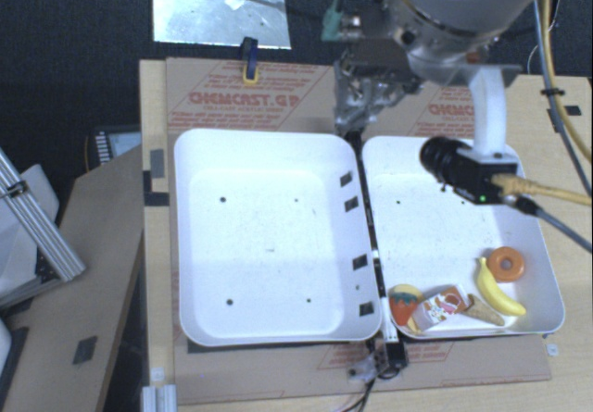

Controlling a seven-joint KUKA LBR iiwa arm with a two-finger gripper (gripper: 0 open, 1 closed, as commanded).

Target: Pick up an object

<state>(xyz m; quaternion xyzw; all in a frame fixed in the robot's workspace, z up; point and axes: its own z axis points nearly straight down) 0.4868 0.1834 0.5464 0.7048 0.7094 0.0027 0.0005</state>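
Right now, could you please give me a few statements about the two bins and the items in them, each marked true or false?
1. The banana lies in the right bin. True.
2. The orange ring sits in the left bin. False: it is in the right bin, beside the banana.
3. The gripper is above the bins' far edge, near the divide. True.
4. The gripper holds the banana. False: the banana lies in the bin's near corner.
5. The snack packet lies by the right bin's near wall. True.
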